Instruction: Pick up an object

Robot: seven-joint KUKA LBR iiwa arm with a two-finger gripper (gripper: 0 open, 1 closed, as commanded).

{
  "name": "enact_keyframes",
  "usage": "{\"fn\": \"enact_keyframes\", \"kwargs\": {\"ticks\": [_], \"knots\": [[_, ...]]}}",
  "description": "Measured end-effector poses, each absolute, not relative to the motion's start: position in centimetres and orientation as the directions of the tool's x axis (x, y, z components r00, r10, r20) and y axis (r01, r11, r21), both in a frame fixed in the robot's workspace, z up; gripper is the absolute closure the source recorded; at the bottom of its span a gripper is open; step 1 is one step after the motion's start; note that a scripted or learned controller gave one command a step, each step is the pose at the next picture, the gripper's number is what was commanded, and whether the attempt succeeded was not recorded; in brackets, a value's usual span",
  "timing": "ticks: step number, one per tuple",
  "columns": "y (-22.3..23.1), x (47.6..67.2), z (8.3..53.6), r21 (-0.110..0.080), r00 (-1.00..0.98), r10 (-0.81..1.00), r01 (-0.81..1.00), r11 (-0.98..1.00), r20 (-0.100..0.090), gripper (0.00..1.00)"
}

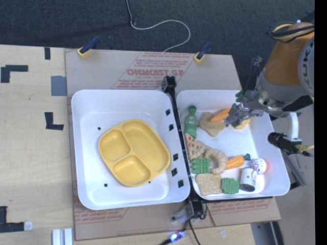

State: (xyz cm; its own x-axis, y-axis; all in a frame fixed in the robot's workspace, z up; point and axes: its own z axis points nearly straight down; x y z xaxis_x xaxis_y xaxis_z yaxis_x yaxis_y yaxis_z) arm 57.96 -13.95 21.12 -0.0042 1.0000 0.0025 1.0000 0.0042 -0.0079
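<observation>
From above, the claw hangs low by the right bin's far edge, over a carrot resting on bread, likely its target; whether it grips, I cannot tell.

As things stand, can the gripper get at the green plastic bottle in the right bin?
Probably yes: the green plastic bottle lies uncovered by the divider, and the gripper hovers nearby over the same right bin.
</observation>
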Motion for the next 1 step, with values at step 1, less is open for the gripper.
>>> {"fn": "enact_keyframes", "kwargs": {"ticks": [1], "knots": [[-9.17,54.54,22.19,-0.007,-0.005,1.0,1.0,0.005,0.002,1.0]]}}
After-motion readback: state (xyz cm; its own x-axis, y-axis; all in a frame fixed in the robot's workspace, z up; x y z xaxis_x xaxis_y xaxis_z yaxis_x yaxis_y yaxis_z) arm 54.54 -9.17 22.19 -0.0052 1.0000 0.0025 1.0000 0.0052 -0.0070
